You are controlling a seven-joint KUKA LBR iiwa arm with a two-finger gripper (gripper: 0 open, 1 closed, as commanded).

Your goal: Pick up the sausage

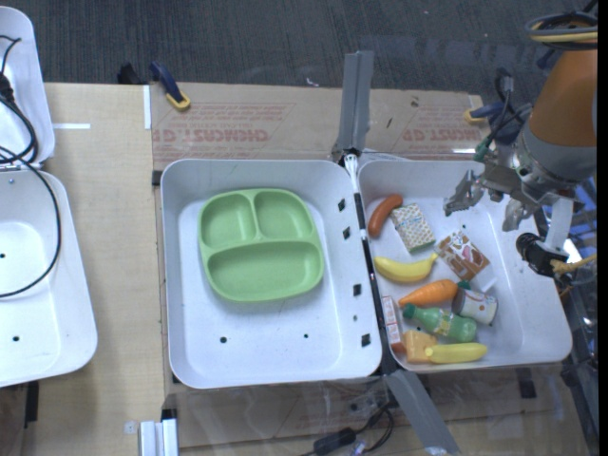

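Orange-red sausage (384, 214) lies far-left in the right bin (543, 297); the gripper (486, 198), fingers apart, should straddle it crosswise.

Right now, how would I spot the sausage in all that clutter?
Look in the right bin, at its far left corner beside the divider. The sausage lies there: a smooth reddish-orange curved link, next to a patterned white box, darker than the yellow banana below it.
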